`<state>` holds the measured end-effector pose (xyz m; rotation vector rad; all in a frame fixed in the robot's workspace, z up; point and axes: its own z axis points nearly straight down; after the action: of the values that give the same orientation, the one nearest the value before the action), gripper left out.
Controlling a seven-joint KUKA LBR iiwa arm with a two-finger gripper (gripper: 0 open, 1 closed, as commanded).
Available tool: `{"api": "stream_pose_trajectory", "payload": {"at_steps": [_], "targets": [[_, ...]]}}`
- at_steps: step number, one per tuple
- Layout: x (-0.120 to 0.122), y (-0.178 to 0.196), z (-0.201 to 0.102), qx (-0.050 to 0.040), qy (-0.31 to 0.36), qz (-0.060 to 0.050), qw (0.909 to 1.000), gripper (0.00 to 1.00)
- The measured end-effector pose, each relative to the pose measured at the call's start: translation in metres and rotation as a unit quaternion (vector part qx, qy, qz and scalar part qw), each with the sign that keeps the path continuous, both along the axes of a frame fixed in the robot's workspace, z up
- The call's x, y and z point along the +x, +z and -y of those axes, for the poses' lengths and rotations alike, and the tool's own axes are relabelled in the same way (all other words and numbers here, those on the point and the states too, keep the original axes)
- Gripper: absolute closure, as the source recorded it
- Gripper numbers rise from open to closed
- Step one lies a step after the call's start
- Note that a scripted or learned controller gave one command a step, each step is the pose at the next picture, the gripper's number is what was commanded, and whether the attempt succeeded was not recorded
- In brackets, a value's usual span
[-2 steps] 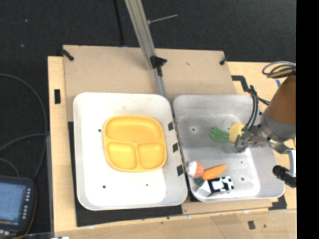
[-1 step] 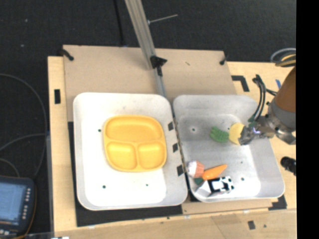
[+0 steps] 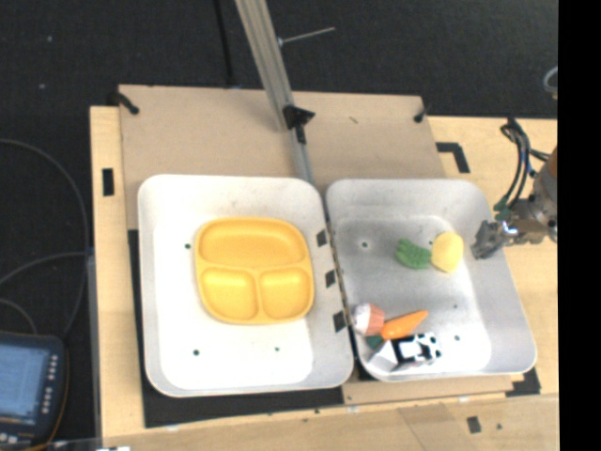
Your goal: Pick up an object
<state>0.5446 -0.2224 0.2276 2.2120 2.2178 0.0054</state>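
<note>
The right bin (image 3: 488, 332) holds a yellow lemon-shaped toy (image 3: 448, 251) next to a green leafy piece (image 3: 411, 255) near its middle. An orange carrot (image 3: 405, 324), a pink-and-orange toy (image 3: 367, 319) and a black-and-white block (image 3: 414, 350) lie at its front left corner. My gripper (image 3: 487, 241) hangs at the bin's right rim, just right of the yellow toy. Its dark fingers are too small and blurred to read, and nothing shows between them.
The left bin (image 3: 169, 346) carries a yellow three-compartment tray (image 3: 254, 269). A slanted metal rail (image 3: 272, 69) runs from the top down to the gap between the bins. Cables (image 3: 516, 158) hang near the arm at the right edge. A screen device (image 3: 28, 383) sits at the lower left.
</note>
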Motion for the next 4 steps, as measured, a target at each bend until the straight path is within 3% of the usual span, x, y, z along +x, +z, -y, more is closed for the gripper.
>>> {"api": "stream_pose_trajectory", "payload": {"at_steps": [1,2,3,4], "targets": [[0.001,0.003,0.001,0.0013,0.001,-0.003,1.0,1.0],[0.011,0.006,-0.047,0.0024,0.002,-0.003,1.0,1.0],[0.006,0.002,-0.091,0.0023,0.002,-0.004,1.0,1.0],[0.011,0.005,-0.153,0.0031,0.003,-0.004,1.0,1.0]]}}
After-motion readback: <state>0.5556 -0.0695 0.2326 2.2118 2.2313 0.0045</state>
